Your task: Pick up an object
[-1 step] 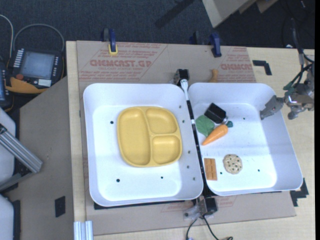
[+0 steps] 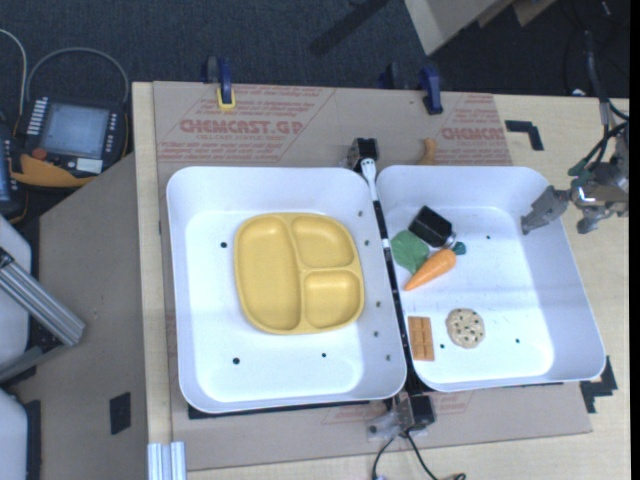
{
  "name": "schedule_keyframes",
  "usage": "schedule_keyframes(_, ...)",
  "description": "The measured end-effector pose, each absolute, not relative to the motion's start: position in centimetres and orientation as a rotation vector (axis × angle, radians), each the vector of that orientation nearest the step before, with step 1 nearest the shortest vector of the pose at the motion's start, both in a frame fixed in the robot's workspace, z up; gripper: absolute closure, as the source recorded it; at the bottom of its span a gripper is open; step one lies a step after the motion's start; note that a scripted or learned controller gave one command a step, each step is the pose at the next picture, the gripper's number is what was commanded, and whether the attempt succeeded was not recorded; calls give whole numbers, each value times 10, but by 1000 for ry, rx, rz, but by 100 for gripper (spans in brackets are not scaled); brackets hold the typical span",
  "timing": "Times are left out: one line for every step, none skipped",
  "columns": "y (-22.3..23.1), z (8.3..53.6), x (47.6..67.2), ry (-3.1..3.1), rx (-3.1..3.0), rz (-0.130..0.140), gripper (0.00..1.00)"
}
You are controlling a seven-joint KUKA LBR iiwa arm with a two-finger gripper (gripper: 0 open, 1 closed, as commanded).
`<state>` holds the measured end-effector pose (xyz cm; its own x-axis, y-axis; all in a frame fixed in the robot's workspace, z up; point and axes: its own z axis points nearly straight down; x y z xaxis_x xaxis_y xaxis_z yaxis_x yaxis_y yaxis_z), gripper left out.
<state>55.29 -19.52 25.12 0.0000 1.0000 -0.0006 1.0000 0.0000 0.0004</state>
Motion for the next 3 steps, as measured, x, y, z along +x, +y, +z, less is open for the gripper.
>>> schedule_keyframes(-199, 189, 549, 2226, 2228, -5, 0)
schedule_keyframes(-203, 127, 553, 2226, 2227, -5, 0)
schedule_keyframes(-202, 82, 552, 2225, 2225, -3, 0)
